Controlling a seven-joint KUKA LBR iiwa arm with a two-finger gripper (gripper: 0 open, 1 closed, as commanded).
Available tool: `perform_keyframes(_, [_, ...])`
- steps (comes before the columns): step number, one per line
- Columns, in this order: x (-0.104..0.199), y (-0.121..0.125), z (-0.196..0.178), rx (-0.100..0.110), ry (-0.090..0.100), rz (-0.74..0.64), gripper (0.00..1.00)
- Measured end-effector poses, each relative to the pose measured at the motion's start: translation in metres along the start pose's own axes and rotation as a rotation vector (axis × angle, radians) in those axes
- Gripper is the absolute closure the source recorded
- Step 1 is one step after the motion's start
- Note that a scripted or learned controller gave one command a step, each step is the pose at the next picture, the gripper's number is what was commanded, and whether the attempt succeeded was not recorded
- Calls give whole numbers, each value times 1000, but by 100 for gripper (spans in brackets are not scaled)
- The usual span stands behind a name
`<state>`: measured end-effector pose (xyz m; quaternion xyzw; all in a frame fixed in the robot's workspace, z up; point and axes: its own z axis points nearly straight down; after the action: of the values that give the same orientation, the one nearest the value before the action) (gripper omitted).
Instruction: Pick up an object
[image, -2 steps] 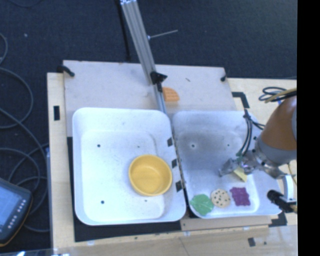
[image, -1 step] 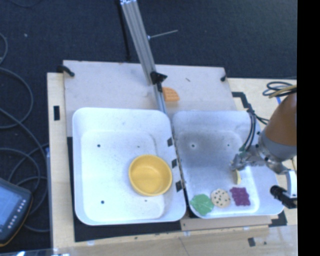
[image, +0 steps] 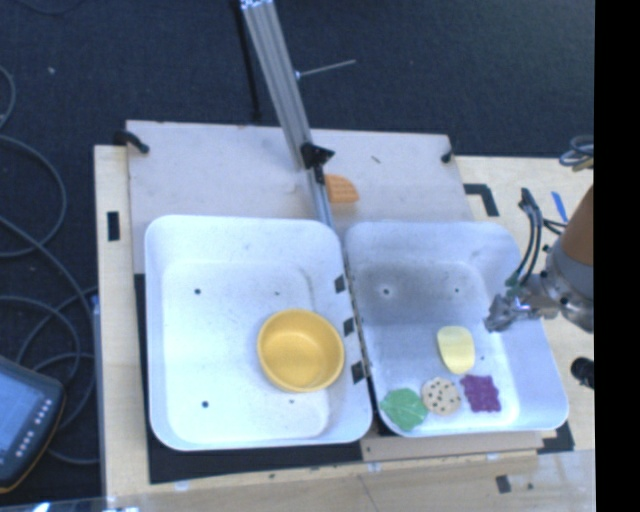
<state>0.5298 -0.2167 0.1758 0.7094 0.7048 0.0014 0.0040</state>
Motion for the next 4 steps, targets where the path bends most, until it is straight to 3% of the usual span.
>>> perform_keyframes(2, [8,3,-113,-2,0,-11,100])
perform_keyframes(3, [7,4,-125,4,2,-12,100])
perform_keyframes(4, [55,13,-116,5,3,-13,100])
